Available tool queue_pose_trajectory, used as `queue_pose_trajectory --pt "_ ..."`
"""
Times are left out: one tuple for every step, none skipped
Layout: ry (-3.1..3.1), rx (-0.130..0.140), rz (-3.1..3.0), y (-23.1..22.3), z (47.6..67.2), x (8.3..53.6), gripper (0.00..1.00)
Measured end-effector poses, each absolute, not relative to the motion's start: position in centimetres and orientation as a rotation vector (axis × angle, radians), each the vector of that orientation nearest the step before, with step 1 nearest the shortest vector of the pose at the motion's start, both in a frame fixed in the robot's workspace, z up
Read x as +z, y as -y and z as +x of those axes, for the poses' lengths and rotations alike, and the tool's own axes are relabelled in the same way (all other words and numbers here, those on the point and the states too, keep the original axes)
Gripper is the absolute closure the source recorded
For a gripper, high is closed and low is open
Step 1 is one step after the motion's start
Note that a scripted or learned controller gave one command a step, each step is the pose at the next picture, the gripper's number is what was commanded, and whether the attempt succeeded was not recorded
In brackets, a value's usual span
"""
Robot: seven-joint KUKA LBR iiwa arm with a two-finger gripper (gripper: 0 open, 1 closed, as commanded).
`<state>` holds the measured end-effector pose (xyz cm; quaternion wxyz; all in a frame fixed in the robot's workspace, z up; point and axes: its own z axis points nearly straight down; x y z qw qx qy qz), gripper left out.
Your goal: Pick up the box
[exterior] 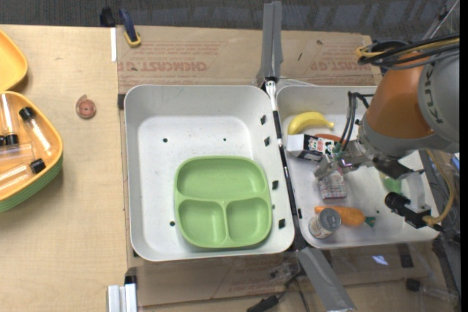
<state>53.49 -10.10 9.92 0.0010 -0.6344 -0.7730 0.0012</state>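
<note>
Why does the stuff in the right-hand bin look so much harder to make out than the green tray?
In the camera view, even overhead light leaves the green tray crisp with faint shadows; the right bin holds small crowded items, soft at this resolution, beside the gripper; the banana stays clear, the box small and partly obscured.

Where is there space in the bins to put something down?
The left bin has bare white floor above and left of the green tray. The right bin is crowded: banana, box, can, carrot and the gripper fill its left part.
</note>
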Motion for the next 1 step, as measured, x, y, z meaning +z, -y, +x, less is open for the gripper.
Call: queue_pose_trajectory --pt "2.36 0.004 -2.075 9.48 62.44 22.94 1.0"
